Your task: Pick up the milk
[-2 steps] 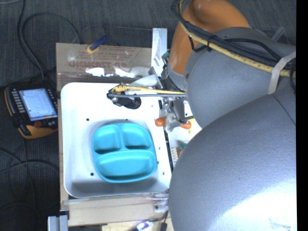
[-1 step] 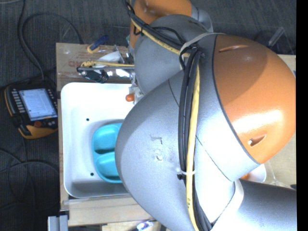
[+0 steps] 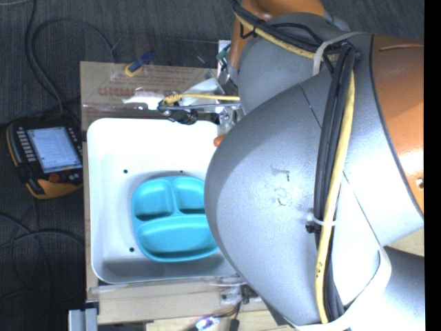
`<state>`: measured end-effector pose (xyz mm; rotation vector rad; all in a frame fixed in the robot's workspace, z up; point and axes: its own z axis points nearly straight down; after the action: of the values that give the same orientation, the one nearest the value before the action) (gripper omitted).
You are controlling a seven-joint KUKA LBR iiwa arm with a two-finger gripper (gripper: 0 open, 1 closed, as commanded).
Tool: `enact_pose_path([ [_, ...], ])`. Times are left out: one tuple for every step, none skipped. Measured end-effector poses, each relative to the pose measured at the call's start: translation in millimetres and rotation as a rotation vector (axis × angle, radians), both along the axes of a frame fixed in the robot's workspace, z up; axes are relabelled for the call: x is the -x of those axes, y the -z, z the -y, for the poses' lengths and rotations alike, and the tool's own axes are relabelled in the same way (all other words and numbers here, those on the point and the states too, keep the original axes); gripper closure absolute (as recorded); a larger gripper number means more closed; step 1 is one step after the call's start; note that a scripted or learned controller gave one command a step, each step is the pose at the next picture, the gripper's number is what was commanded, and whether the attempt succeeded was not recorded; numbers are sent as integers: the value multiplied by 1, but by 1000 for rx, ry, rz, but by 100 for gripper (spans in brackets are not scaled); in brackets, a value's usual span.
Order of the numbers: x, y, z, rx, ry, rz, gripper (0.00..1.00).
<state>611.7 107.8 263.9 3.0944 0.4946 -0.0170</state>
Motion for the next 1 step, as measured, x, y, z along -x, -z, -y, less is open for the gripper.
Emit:
enact_pose_path([
  [-49, -83, 54, -3, -279, -2, 100],
])
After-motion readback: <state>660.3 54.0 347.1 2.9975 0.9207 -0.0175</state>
